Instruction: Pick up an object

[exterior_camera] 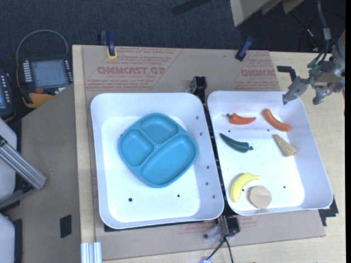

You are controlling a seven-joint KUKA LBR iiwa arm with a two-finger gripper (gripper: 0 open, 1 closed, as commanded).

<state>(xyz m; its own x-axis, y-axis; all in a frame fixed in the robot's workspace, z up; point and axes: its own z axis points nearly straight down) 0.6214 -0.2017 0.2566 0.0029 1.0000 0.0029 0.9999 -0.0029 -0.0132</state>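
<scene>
My gripper (304, 95) hangs over the far right corner of the right bin (312, 163), its two fingers spread open with nothing between them. In that bin lie an orange sausage (276, 120) just below the gripper, a red-orange chili pepper (241, 119), a dark green pepper (236, 142), a tan cone (284, 144), a yellow banana (242, 184) and a round tan biscuit (259, 196).
The left bin (104, 147) holds a blue divided plate (158, 148). A black clamp (198, 84) sits between the bins at the far edge. A teach pendant (48, 73) lies off the bench at left.
</scene>
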